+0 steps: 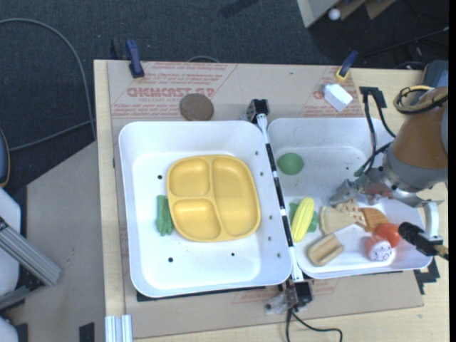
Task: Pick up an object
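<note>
Arm (420,148) is down over the right bin (320,137), gripper (354,189) low by the toast (340,217); can't tell its grip. 2 bins on a cardboard-covered bench (171,84), dark carpet (50,20) around.

Yellow corn cob (303,218), tan bread roll (325,249), green ball (290,164) in the right bin (320,137).

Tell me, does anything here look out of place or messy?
One oddity: a brown disc lies on the cardboard behind the left bin, outside both bins. Also, a green piece sits beside the yellow divided plate, not on it.
</note>
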### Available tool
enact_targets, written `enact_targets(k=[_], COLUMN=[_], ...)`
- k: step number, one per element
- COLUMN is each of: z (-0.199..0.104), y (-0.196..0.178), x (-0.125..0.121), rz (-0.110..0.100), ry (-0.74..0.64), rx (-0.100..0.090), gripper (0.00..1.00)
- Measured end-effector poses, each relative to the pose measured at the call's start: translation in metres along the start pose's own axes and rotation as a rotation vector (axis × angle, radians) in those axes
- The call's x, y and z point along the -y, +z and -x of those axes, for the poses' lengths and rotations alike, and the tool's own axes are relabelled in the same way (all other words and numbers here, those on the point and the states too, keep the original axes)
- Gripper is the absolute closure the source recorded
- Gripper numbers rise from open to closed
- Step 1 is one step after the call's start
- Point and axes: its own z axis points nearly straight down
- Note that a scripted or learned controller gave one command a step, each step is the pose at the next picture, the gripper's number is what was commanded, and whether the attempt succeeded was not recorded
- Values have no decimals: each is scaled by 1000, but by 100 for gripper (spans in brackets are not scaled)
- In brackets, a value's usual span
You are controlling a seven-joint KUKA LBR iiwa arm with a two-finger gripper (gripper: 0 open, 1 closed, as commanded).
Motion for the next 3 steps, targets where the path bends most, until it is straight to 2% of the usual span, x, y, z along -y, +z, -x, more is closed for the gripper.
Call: enact_targets(k=[1, 2, 3], z=[-90, -72, -17], y=[-22, 0, -31], x=[-72, -8, -102], rz=[3, 0, 3], ry=[-2, 1, -1], rx=[0, 1, 2], gripper=[0, 0, 0])
